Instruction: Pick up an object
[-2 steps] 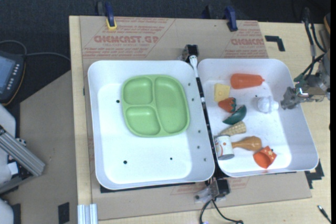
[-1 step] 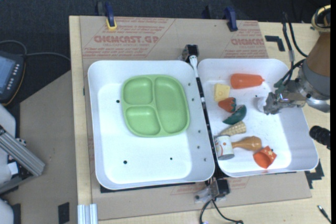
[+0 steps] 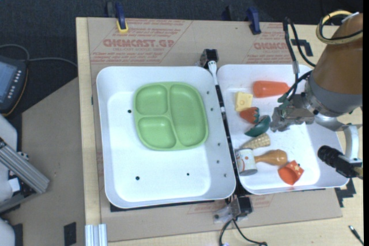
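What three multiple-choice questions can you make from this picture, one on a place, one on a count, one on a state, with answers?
1. Where does the green plate lie?
A. left bin
B. right bin
C. bare bench

2. How many compartments has it?
A. two
B. three
C. five

3. How does the hand stand?
A. over the left bin
B. outside both bins
C. low over the right bin, beside the cheese wedge

Answers: 1 A, the plate sits on the left bin floor. 2 B, ridges split it in three. 3 C, it hangs among the toys.

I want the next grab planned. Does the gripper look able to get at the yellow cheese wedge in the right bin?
Probably yes. The yellow cheese wedge lies uncovered in the right bin, apart from the orange carrot-shaped toy, and the gripper hovers close by.
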Motion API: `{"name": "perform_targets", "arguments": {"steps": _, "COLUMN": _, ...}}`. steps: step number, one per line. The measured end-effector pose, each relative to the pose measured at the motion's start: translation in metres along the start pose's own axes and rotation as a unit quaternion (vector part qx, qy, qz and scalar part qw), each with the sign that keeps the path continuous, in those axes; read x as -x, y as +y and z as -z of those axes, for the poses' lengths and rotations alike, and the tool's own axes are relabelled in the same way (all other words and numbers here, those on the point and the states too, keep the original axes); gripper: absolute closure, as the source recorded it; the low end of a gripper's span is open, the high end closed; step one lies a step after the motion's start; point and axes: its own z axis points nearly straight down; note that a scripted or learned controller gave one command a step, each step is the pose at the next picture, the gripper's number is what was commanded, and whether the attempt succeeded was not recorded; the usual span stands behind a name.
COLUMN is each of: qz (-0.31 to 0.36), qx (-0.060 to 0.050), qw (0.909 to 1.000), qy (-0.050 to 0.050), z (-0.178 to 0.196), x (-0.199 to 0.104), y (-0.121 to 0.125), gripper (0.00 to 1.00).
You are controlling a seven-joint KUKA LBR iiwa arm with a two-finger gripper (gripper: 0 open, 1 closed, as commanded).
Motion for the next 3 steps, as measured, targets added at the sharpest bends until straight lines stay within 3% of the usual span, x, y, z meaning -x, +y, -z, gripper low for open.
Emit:
{"name": "perform_targets", "arguments": {"steps": 2, "qz": 0.001, "qx": 0.002, "qw": 1.0000, "qy": -0.001, "z": 0.008, "x": -0.120, "y": 0.004, "gripper": 1.00}}
{"name": "perform_targets", "arguments": {"steps": 3, "qz": -0.001, "qx": 0.002, "qw": 1.0000, "qy": -0.001, "z": 0.016, "x": -0.143, "y": -0.003, "gripper": 1.00}}
